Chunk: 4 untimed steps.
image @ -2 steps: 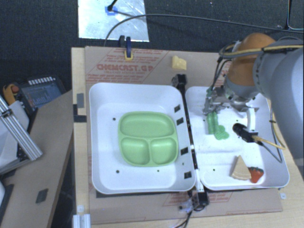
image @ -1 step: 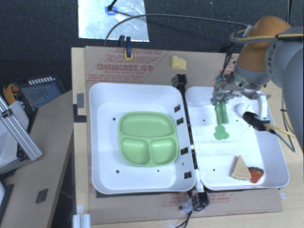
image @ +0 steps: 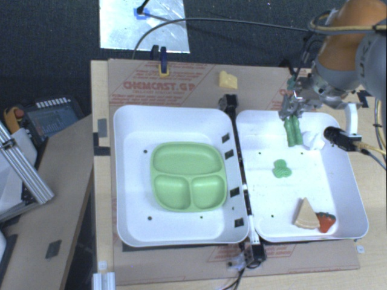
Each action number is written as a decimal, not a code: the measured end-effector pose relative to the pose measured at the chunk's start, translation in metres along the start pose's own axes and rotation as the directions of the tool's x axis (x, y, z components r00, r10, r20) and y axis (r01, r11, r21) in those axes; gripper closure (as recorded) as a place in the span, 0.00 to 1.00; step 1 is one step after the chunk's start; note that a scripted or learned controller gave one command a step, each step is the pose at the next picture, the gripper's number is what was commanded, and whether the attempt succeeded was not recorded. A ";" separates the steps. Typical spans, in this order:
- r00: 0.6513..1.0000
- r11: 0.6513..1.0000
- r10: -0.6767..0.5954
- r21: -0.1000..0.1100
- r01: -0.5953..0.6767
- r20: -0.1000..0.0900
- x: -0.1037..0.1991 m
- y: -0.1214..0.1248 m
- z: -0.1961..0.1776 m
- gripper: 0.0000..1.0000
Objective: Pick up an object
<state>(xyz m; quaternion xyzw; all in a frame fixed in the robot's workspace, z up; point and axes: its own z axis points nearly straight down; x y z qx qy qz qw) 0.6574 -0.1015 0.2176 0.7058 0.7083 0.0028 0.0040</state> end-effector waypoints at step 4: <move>1.000 1.000 -0.006 0.011 0.006 -0.004 0.149 -0.028 -0.027 1.00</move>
